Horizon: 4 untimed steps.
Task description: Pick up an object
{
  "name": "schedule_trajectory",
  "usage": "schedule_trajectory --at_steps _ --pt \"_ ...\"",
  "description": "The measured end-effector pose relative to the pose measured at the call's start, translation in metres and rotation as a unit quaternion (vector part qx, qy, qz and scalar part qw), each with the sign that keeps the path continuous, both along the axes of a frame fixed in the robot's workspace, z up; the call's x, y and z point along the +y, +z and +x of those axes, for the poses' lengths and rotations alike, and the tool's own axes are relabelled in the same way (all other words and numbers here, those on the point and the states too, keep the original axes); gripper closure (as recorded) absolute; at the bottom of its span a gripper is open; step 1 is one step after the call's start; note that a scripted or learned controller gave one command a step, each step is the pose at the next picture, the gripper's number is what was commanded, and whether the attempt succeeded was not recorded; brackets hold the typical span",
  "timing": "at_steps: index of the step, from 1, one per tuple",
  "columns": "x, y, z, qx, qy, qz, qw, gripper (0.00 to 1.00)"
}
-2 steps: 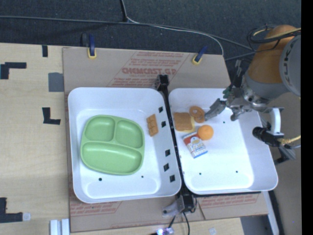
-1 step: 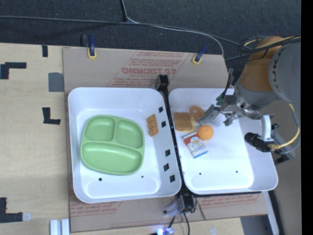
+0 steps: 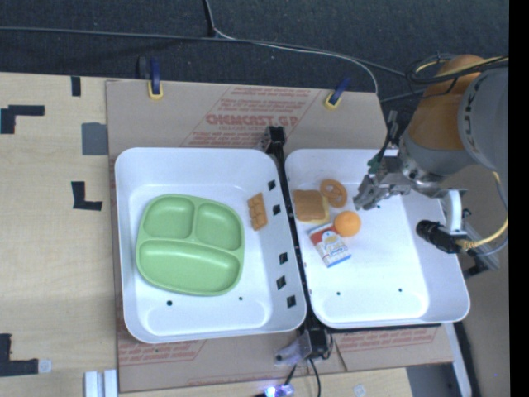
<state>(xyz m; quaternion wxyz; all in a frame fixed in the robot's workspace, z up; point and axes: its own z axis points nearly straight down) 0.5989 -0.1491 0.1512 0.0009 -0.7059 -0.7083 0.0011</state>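
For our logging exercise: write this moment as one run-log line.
gripper: over right bin, holding nothing seen | nearest: pretzel, orange ball | left bin: green tray, cracker | pick: not done

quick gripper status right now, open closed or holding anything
gripper: cannot be told whether open or closed; it sits over the right bin beside the pretzel, with nothing seen between its fingers.

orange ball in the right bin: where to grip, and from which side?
Probably straight down, fingers closing across the widest part of the orange ball. It is round, so no side is better by shape. The small carton sits close at its lower left and the toast slice at its upper left, so place the fingers on the upper-right and lower-right flanks, where the right bin's floor is bare.
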Motion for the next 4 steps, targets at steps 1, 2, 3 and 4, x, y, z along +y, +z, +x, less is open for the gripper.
schedule_trajectory --at_steps 1,2,3,4 --pt "-0.008 0.053 0.007 -0.004 -0.001 -0.0005 1.0 1.0" --pt "-0.008 0.069 0.007 -0.002 -0.001 0.0003 1.0 1.0" --pt "0.041 0.059 -0.003 0.0 0.001 0.0009 1.0 1.0" --pt "0.087 0.053 -0.021 0.001 0.001 0.0008 1.0 1.0"
